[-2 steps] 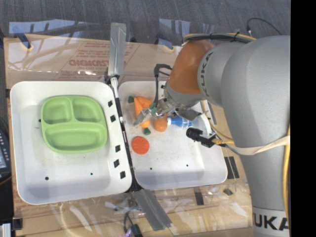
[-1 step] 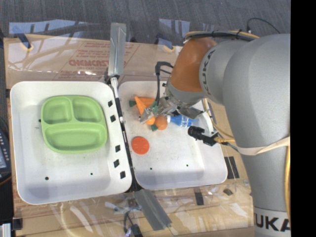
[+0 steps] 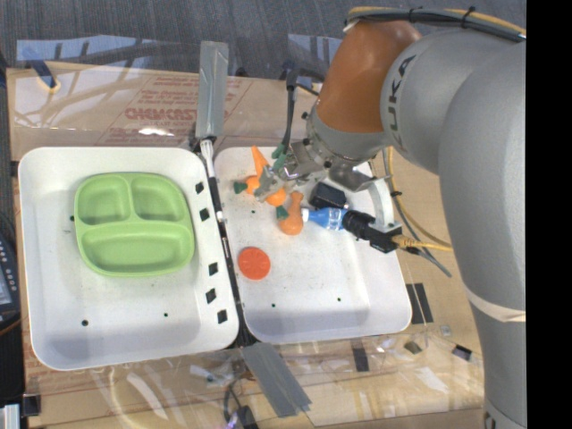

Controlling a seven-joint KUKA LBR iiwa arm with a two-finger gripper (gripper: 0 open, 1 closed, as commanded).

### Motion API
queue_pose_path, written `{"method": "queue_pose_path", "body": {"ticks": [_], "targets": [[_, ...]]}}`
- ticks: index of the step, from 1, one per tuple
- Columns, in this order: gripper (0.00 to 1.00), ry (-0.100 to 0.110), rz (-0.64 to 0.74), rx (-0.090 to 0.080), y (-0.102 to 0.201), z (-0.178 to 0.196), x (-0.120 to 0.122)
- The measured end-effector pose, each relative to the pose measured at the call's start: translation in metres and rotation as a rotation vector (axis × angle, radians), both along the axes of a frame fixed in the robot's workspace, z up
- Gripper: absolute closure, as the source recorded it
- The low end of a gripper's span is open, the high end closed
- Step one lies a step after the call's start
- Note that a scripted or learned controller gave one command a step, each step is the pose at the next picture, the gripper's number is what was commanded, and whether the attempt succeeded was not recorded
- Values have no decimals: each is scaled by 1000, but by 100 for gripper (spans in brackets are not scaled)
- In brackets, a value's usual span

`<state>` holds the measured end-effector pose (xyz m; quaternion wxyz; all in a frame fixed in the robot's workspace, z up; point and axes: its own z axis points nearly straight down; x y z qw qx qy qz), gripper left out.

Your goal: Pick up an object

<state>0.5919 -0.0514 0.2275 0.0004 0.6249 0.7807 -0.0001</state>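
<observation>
Gripper is down among the carrots; its grip I can't tell. Next: close, lift.

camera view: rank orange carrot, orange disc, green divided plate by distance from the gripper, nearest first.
Measured from the gripper, at the top of the right bin:
1. orange carrot, just below it in the right bin.
2. orange disc, lower in the same bin, near its left wall.
3. green divided plate, across the divider in the left bin.
</observation>
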Motion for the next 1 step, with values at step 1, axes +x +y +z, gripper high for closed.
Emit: {"method": "queue_pose_path", "body": {"ticks": [1], "targets": [[100,6,-143,1,26,-20,-15]]}}
